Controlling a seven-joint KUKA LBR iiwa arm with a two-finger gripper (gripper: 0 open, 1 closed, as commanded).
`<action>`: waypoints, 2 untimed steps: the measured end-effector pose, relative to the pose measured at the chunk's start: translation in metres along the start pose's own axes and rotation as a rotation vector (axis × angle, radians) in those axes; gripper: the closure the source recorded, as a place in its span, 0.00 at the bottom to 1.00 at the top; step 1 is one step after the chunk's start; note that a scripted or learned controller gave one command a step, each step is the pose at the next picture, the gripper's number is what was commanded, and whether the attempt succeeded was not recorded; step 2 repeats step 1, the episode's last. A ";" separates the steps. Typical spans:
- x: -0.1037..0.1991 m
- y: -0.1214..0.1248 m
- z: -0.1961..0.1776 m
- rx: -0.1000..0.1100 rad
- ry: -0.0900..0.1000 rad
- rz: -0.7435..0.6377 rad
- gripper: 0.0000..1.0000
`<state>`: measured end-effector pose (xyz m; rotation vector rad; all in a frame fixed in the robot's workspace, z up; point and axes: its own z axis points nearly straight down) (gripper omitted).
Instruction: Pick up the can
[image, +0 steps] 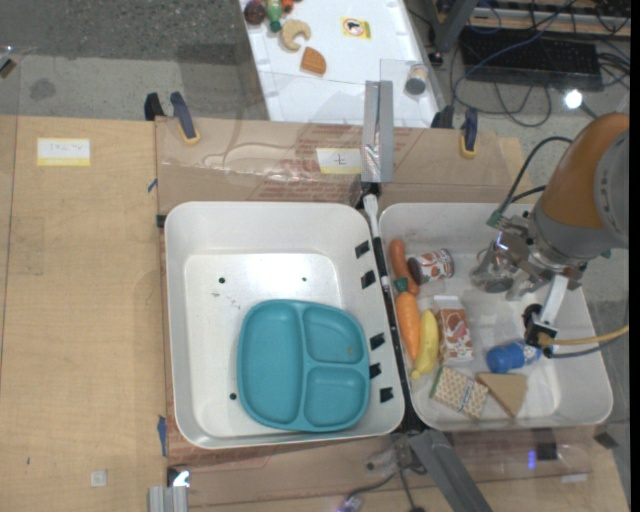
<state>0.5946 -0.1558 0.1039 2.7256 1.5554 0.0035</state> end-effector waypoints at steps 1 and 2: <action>0.056 -0.027 -0.071 0.004 0.000 0.040 1.00; 0.056 -0.027 -0.071 0.004 0.000 0.040 1.00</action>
